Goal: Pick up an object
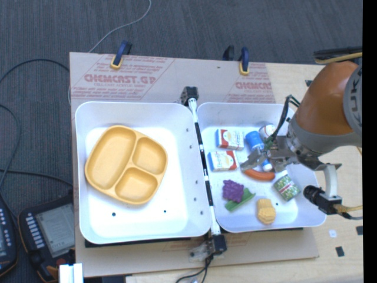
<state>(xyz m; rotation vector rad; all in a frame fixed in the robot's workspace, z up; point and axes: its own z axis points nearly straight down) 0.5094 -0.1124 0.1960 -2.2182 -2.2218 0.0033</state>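
Right bin (207, 175); jaws (259, 158) over carrot (259, 174)

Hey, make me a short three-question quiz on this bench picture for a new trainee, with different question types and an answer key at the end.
1. True or false: the yellow divided plate lies in the same bin as the purple grapes.
2. Multiple choice: what lies right under the gripper? A) the corn cob B) the orange carrot C) the blue can
3. Fill in: the two small red and white cartons lie in the ____ bin as the camera sees it.

Key: 1 false, the plate is in the left bin, the grapes in the right bin. 2 B. 3 right.
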